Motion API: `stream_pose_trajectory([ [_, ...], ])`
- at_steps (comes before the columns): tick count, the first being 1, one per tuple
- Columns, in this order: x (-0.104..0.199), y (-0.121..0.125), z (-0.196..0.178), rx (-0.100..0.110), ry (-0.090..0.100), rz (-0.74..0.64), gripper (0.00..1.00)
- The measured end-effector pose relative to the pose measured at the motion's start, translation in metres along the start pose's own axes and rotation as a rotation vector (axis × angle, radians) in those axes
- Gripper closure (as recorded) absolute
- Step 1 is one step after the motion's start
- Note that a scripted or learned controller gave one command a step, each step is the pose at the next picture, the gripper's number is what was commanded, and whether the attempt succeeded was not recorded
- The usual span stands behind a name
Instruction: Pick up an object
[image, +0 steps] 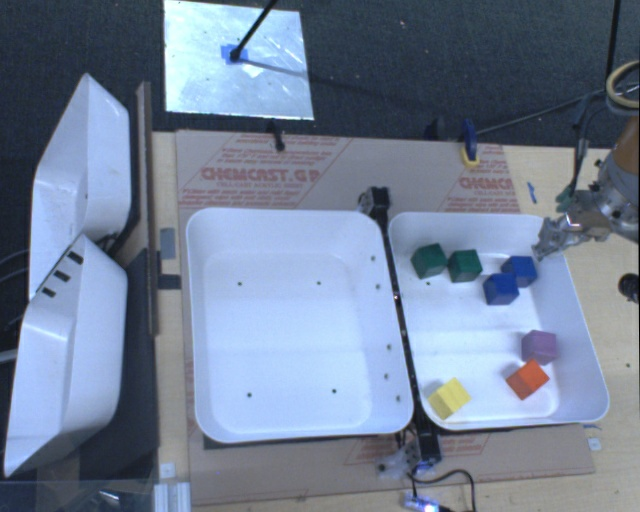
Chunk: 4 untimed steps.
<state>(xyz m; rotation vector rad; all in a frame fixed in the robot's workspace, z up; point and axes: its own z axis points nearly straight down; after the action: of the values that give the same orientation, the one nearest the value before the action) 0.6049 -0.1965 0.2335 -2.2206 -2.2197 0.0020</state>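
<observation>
Hand: hanging over the right bin's far right rim, carrying nothing; too small and blurred here, so I cannot tell its state.
Arm: reaching in from the right, sitting near the counter's back edge.
Candidates: two blue cubes, one just beside the hand, the other touching it; two green cubes side by side further left.
Loners: purple cube and orange cube near the right wall, yellow cube at the front.
Left bin: holding no cubes.
Step in hand: lining up over a target, likely the near blue cube.
Doing it well: centring over one cube alone, turning the wrist so its neighbour is staying outside, descending straight, keeping clear of the rim.
Risk: the touching pair jamming or getting nudged.
</observation>
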Motion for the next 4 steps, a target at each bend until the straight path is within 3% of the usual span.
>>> stream_pose_trajectory([
  [2, -0.007, 0.0, 0.092, 0.0, 0.0, 0.0, 0.0],
  [3, -0.007, 0.001, 0.079, -0.005, -0.001, -0.001, 1.0],
  [4, -0.004, 0.002, 0.035, -0.007, -0.002, -0.001, 1.0],
])
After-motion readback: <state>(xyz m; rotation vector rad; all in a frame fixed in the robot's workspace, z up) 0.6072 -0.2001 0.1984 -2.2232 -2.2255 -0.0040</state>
